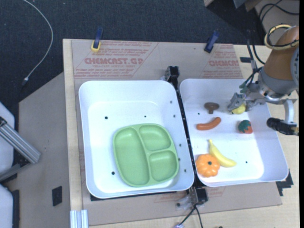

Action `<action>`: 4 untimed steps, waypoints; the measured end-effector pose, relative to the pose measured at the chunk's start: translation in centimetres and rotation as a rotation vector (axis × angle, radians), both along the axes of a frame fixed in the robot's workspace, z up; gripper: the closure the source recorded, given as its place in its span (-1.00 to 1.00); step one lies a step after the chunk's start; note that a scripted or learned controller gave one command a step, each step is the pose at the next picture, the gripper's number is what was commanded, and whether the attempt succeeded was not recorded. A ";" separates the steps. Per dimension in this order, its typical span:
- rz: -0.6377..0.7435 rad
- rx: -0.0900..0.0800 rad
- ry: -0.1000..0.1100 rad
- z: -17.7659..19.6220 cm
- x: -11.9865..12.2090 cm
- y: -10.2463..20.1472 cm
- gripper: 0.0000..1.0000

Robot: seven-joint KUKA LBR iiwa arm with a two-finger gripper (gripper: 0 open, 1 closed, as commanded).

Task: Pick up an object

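Hovering low in the right bin (266, 172), gripper (237, 104) with jaws closed around a small yellow object (239, 109), brown mushroom (211, 107) just left of it, strawberry (245, 126) near below.

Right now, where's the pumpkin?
The pumpkin sits in the right bin, at its near left corner, touching the banana, below the sausage.

A small yellow object (239, 109) is lying in the right bin (270, 172), near its far right corner, partly covered by the gripper (236, 103). Its shape is too hidden to tell. It is sitting just right of the brown mushroom-like piece (211, 107).
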State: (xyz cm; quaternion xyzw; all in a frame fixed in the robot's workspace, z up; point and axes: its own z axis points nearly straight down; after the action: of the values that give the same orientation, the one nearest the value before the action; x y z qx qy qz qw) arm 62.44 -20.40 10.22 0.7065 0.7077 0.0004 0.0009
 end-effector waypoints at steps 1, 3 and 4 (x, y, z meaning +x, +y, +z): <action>0.000 -0.001 -0.004 4.5 0.7 0.3 1.00; 0.000 -0.002 -0.006 15.2 1.4 0.2 1.00; -0.001 -0.002 -0.001 15.1 1.5 0.2 1.00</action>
State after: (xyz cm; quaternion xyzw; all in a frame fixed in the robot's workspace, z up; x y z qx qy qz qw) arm 63.90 -20.20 25.30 0.7067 0.7075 0.0002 0.0021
